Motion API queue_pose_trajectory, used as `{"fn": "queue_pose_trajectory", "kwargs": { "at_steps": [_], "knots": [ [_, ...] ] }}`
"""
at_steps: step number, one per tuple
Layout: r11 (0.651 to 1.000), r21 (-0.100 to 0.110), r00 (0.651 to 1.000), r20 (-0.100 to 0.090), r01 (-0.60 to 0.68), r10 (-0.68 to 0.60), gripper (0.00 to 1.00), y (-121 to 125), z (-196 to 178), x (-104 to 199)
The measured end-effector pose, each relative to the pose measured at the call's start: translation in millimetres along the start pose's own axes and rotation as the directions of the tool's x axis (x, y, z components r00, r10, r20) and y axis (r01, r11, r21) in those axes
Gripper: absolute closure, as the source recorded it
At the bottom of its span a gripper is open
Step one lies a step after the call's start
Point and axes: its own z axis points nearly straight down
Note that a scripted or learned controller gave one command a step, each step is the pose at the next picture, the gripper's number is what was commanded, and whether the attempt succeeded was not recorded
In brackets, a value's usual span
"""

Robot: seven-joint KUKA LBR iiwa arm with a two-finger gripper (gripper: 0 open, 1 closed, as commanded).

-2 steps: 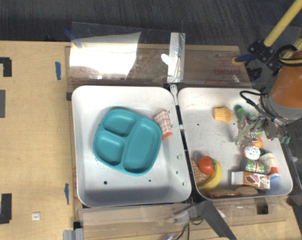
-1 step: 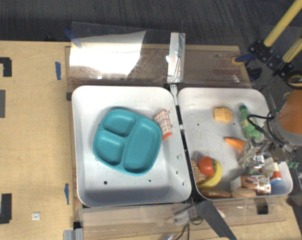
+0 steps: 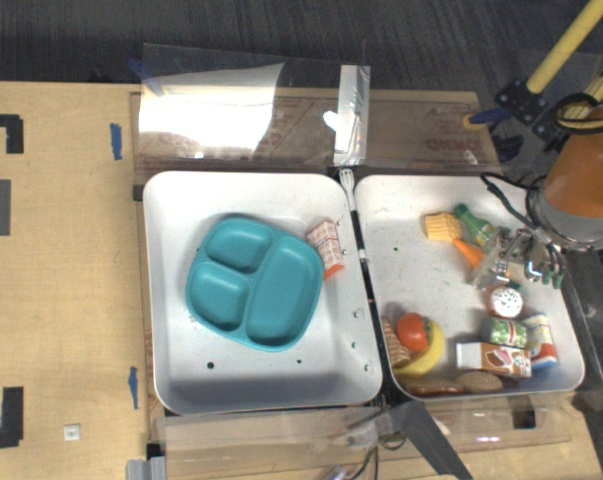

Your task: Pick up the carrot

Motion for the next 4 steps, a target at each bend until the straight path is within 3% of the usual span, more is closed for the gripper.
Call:
{"fn": "queue_pose_trajectory", "kwargs": {
  "at_steps": [1,2,3,4],
  "knots": [
    [1.0,0.001,1.0,-0.004,-0.001,0.001,0.0,-0.3,1.4,1.2],
    [1.0,0.0,1.0,0.01,0.002,-0.002,1.0,1.4,-12.8,-2.7],
    [1.0,0.0,1.0,0.008,0.002,-0.002,0.0,1.8,-11.7,-2.1],
    [1.0,0.005,0.999,-0.032,-0.004,0.005,0.0,28.7,2.4,-45.3]
  ]
}}
